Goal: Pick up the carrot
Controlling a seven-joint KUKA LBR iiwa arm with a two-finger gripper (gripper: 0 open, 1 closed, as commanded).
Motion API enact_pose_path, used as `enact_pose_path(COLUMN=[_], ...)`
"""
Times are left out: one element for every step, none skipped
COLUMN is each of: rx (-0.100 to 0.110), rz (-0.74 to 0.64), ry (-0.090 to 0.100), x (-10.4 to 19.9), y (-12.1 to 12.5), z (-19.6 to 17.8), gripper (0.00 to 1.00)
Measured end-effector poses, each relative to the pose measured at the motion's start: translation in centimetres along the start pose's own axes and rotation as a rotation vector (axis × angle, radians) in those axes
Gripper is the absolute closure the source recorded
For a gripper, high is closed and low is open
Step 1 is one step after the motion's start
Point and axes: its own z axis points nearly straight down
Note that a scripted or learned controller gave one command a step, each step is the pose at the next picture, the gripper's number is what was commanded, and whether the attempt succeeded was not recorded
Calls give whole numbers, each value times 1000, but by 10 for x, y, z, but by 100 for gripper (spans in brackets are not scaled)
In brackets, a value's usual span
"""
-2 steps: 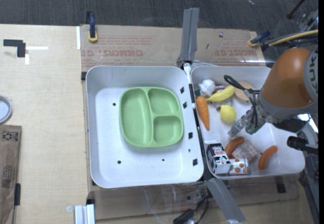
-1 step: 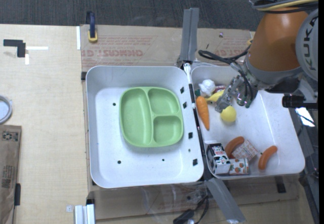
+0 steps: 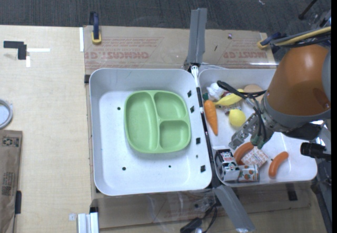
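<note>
Two white bins sit side by side on the bench, and the carrot (image 3: 211, 116) lies in the right bin (image 3: 308, 174), against its left wall, roughly at nine o'clock from the bin's middle. It lies lengthwise along that wall with its thin tip toward six o'clock.

You are at the approach step. The gripper (image 3: 251, 133) hangs low in the right bin, near the bin's middle, at about four o'clock from the carrot and apart from it. No part of the carrot sits between the gripper's parts, so treat the carrot as not yet picked.

You cannot tell from this view how wide the gripper stands, because cables and the wrist crowd it. It appears to be just above or touching a sausage (image 3: 244, 150) and a small carton (image 3: 256, 157); contact cannot be confirmed.

The next move calls for you to shift the gripper toward ten o'clock, past the lemon (image 3: 237, 117), and centre it over the carrot's thick half. Align the jaws across the carrot's width. Expect little clearance on the wall side, and a banana (image 3: 229, 100) lies close at the carrot's top end.
</note>
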Motion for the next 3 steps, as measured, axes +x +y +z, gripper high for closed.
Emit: enact_pose_path(rx=[-1,-3,-1], rz=[-242,-493,-669], ry=[-2,-5,-2], x=[-24,-83,-32], y=[38,121,89], z=[3,2,2], gripper=[100,100,100])
